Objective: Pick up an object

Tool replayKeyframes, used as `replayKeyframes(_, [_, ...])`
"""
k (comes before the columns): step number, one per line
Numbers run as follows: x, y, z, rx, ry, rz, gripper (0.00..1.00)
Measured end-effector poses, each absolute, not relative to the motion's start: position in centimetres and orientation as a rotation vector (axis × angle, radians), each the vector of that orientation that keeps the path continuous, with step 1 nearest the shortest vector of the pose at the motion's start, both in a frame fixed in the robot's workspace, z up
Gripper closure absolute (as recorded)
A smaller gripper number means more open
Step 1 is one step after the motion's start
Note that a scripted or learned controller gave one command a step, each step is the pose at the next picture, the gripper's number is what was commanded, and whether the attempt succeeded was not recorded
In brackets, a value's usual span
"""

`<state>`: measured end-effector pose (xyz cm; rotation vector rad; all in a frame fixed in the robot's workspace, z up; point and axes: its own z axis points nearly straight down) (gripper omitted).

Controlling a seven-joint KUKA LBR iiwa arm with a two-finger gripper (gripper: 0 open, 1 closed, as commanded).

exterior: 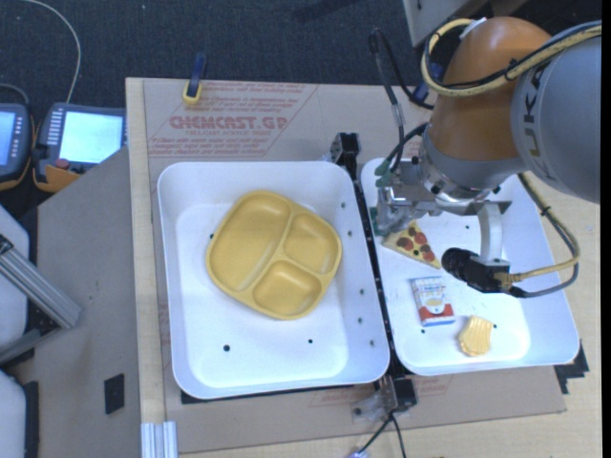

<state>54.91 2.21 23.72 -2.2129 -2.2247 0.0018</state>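
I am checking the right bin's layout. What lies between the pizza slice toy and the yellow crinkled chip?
In the camera view, a small red-and-white carton lies between the triangular pizza slice toy and the yellow crinkled chip.

Looks like a robotics lab to me: industrial arm [516, 93] over two white bins [181, 284] on a cardboard-topped bench [239, 122], control pendants [81, 136] at 9 o'clock, cables trailing across dark carpet.

Yellow divided plate [275, 254], white bins [181, 284], red-spotted pizza slice [413, 243]
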Motion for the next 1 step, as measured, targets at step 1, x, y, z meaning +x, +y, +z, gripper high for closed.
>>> replayKeyframes(1, [55.51, 7.58, 23.67, -2.214, -2.228, -0.003, 1.00])
